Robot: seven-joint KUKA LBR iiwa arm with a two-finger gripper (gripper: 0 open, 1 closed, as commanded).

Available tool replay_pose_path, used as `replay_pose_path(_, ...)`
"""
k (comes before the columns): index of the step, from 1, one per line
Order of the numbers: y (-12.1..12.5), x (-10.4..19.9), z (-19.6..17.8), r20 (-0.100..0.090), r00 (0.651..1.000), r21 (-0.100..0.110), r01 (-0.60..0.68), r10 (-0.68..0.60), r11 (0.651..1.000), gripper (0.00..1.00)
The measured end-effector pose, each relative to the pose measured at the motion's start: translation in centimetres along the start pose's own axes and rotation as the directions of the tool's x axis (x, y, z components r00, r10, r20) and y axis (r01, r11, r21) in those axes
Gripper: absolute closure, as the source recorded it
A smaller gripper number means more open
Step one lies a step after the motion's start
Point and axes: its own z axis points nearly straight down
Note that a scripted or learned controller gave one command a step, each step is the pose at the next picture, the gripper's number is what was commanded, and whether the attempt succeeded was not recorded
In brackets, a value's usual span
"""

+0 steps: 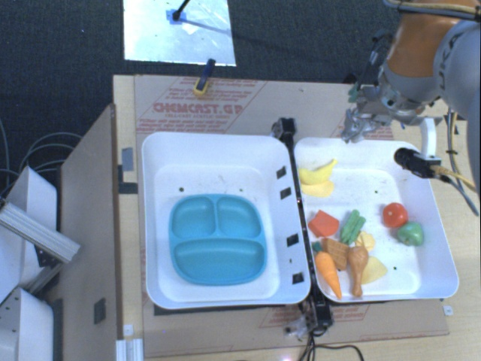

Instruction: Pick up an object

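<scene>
Carrot (328, 272) and the other toy food crowd the lower right bin (440, 224); tomato (394, 214) sits freer at mid right. Hovering at that bin's upper edge, the end effector (358, 128) carries nothing; its opening I cannot tell. Best to descend on an isolated piece.

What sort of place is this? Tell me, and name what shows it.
Probably a robot lab test bench. A grey and orange arm reaches over two white bins; one holds plastic toy food such as a carrot and tomato, the other a blue divided plate.
</scene>
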Motion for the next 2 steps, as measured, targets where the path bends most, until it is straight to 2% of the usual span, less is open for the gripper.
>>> replay_pose_path(2, 0.01, -0.11, 0.02, 0.000, 1.000, -0.001, -0.001, 0.001, 1.000, 1.00)
